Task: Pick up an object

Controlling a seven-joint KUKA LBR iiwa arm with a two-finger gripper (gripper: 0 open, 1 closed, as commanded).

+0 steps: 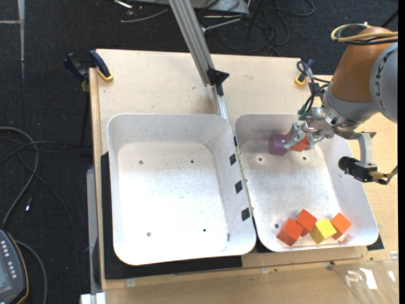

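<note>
Nearest, right bin [354,198] front corner: two orange blocks [297,227], yellow block [323,230], third orange block [341,223], clustered touching | left bin [126,170] beside it on the counter [158,81] | farther back, right bin: my tool [295,140] low beside purple block [277,145] | grip state: cannot tell

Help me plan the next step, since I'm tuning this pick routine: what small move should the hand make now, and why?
Probably a short shift toward the purple block and a little lower. The hand sits at the block's right side in the right bin, near its far end, with something orange beside it. The view doesn't show the block gripped, so centring over it first seems wise.
</note>
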